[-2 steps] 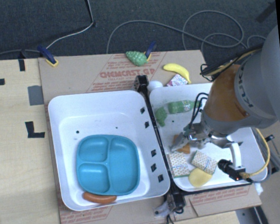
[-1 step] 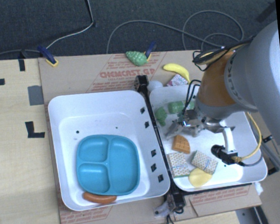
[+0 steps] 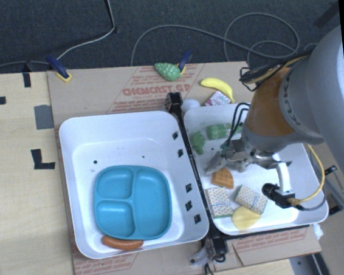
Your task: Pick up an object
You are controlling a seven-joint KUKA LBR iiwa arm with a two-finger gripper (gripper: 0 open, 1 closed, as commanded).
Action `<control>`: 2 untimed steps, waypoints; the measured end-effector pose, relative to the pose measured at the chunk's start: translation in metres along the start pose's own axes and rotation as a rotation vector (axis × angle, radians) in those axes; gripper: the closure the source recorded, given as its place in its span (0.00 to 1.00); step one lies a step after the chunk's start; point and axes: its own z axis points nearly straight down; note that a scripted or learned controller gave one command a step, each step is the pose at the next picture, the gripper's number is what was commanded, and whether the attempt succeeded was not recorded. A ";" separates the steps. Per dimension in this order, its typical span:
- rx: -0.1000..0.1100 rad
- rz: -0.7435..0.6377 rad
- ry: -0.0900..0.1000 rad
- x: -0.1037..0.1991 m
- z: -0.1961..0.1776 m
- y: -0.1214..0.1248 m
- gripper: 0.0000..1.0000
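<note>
The waffle [image 3: 222,178] looks light, stiff and flat; its edges suit a pinch. The tool [image 3: 226,158] hovers just above it; whether it grips cannot be told.

Grey cables [image 3: 111,24] on the dark floor at the far side, blue clamp [image 3: 59,68] at cardboard sheet's [image 3: 94,93] far left corner

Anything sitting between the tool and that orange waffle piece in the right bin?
Nothing visible does. The tool hangs just above and left of the waffle piece, with bare bin floor between them. The green items lie farther back, and the checkered cracker and yellow piece sit nearer the front rim.
</note>
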 end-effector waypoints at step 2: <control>0.005 0.001 0.002 -0.002 0.001 0.001 0.00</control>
